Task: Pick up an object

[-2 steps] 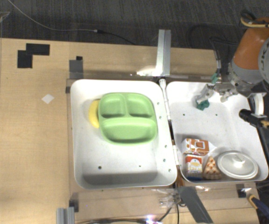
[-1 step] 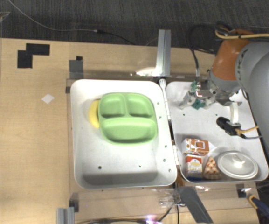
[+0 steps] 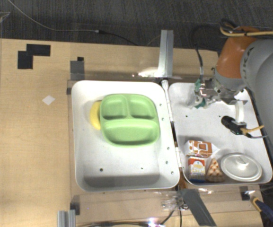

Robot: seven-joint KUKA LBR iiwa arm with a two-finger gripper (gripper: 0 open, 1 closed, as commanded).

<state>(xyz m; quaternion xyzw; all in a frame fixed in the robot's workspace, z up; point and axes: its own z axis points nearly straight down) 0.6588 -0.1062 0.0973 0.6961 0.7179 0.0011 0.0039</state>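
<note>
Whether the fingers of our gripper are spread we cannot tell, and with the snack box lying well below them, we risk closing on bare bin floor.

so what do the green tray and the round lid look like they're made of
Green tray: probably plastic, with a matte, even colour and soft moulded compartments. Round lid: likely metal, silvery grey with a faint sheen and a centre knob, though grey plastic is possible.

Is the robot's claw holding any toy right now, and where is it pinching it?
I cannot tell. The gripper sits low over the back of the right bin, but it is too small and blurred to see anything between its fingers.
</note>
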